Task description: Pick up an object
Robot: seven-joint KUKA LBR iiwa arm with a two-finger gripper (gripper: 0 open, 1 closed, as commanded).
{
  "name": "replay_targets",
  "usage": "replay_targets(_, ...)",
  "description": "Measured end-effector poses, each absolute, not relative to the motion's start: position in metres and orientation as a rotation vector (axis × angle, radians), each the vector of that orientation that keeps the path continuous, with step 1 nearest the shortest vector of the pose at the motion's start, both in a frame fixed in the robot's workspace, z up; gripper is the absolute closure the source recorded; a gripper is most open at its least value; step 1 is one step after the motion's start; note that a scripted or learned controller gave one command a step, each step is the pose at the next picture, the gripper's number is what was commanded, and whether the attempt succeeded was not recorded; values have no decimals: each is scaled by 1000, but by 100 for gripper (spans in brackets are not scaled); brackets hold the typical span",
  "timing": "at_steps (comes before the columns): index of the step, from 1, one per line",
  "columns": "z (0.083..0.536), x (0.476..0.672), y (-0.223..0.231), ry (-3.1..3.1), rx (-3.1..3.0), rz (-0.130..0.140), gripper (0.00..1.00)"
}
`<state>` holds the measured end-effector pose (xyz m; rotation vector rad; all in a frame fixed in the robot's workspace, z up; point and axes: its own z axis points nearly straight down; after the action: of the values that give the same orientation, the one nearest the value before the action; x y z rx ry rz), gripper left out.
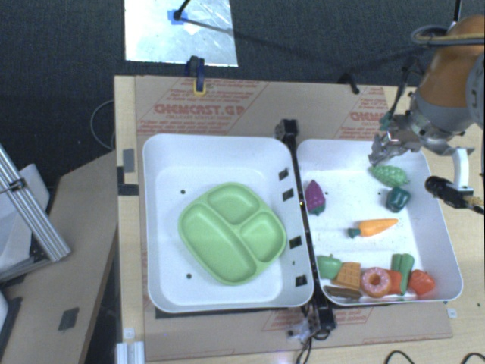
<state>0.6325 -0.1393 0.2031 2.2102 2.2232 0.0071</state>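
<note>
Over right bin (447, 256), at its one o'clock corner: my gripper (384, 149), fingers slightly parted, grasping nothing. Green bumpy toy (390, 175) sits just below at five o'clock, untouched. Carrot (377, 227) mid-bin. Pick not yet made; descent, closing and lift all remain.

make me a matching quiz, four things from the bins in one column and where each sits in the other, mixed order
Things:
1. green divided plate
2. purple toy
3. orange carrot
4. pink donut

Places:
A. near the front wall of the right bin
B. middle of the right bin
C. left bin
D. right bin, by the divider between the bins

Pairs: 1-C, 2-D, 3-B, 4-A
</note>
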Motion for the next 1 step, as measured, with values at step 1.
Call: replay_targets(1,226,634,-139,2226,2212,4,100)
